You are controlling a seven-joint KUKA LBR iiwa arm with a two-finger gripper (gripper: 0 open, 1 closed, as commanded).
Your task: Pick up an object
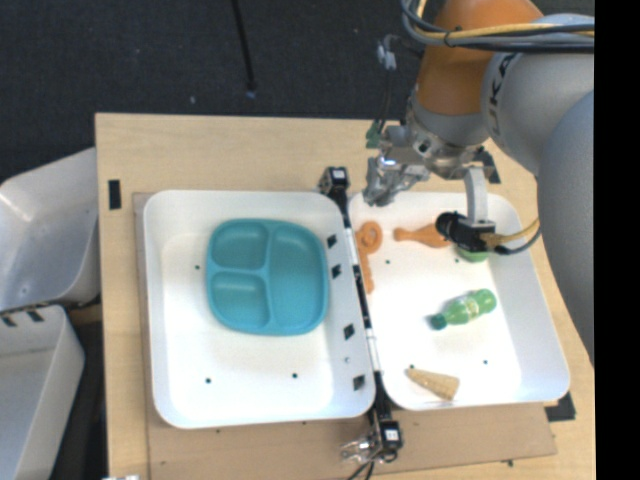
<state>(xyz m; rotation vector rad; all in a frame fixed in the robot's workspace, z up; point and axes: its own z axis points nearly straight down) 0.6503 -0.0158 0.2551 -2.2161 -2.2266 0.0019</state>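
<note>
Hanging over the far edge of the right-hand shallow white bin (pixel 520 368), the two-finger metal gripper (pixel 382 190) points down near the bin's top left corner, below the grey arm with its orange band (pixel 462 43). Nothing sits between the gripper's tips as far as I can see, but from this slant I cannot tell how the tips stand to one another; they blur into one grey mass.

From the gripper, the nearest object is a small orange plastic spoon-like piece (pixel 368 251), lying at about 6 o'clock, along the bin's left wall and apart from the gripper. At roughly 4 o'clock lies an orange carrot-shaped toy (pixel 418 235), its right end touching or tucked under a black fitting (pixel 462 230) on the arm's side, with a patch of green (pixel 474 254) beneath it that I cannot identify. Further on at about 5 o'clock lies a small green plastic bottle with a dark cap (pixel 464 308), on its side, well apart from the gripper. Near the bin's front edge, also around 5 o'clock, rests a tan wedge-shaped piece (pixel 434 382), hard to make out.

In the left-hand white bin (pixel 180 388), at about 8 o'clock from the gripper, a teal plastic divided plate (pixel 268 276) with three compartments lies flat.

The arm's bulk cuts off the right bin's top right corner, and the arm itself runs out of the picture on the right.
</note>
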